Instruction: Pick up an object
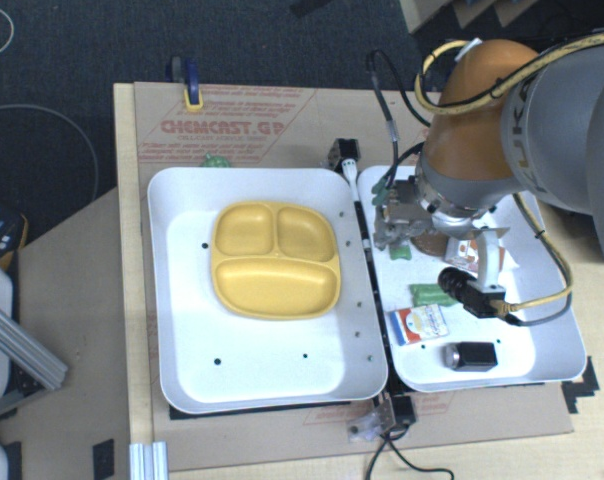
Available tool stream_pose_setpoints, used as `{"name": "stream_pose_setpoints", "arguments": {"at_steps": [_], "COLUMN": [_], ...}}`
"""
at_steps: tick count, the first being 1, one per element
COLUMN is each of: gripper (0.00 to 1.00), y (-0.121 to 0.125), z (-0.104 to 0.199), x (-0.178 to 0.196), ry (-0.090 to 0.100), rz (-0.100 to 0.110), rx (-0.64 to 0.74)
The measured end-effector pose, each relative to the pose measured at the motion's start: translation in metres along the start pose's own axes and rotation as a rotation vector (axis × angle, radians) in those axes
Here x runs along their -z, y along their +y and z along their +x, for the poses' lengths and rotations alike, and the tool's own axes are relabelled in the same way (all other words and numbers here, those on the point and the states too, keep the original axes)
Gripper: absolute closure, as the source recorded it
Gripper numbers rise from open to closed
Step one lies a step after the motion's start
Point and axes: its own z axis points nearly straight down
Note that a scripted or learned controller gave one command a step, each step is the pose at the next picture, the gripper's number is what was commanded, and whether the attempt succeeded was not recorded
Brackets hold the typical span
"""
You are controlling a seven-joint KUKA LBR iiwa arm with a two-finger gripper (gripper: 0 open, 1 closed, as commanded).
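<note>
Nearest me, at the front of the right bin (552, 353), lies a small black block (471, 356) with a pale end, flat on the bin floor and apart from everything else. I judge it rigid, light and fairly smooth, best taken across its short sides. Just behind it and to its left is a flat printed packet (422, 323), red, white and blue. It looks thin and light and hugs the floor, so I expect it to be hard to get under and likely to slide. Behind that sits a green piece (428, 293), small and low; I cannot tell its material. Further back, near the bin's left wall, is a smaller green bit (400, 253), and the gripper (394, 226) hangs right over or just behind it. From this angle the wrist hides the tip, so I cannot tell whether the gripper is spread or closed, or whether it touches anything. I see nothing held. Relative to the tool, the green bit is closest, the green piece and packet are near and toward me, and the black block is well apart at the front. In the left bin (182, 298) a yellow divided plate (276, 260) lies flat: stiff, wide and slick, graspable only at its rim, and across the bin wall from the gripper. The arm (562, 128) fills the far right.
</note>
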Motion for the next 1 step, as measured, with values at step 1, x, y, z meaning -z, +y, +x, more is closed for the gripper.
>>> {"name": "stream_pose_setpoints", "arguments": {"at_steps": [1], "gripper": [1.00], "y": [-0.0122], "z": [-0.0068], "x": [0.1616], "ry": [0.000], "rz": [-0.021], "rx": [0.002]}}
